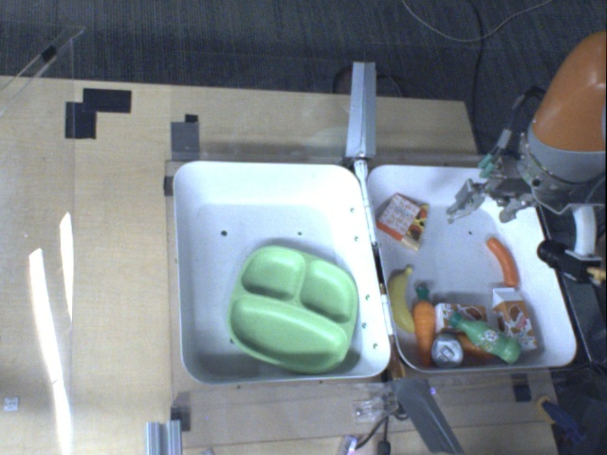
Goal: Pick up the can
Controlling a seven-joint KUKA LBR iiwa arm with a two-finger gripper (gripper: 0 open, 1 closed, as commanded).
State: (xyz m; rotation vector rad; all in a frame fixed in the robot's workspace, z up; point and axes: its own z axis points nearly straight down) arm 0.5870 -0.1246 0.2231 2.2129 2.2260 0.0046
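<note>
Gripper (486, 200) fingers spread, holding nothing, above right bin (560, 354), well apart from can (446, 352)

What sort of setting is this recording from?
Most likely a robot lab bench for pick-and-place trials: two white bins side by side, toy food and a can in the right one, and a cable on carpet.

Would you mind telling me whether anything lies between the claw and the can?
The claw hovers at the right bin's far end; the can lies at the near end. A green bottle and carrot crowd it, touching or nearly so.
</note>
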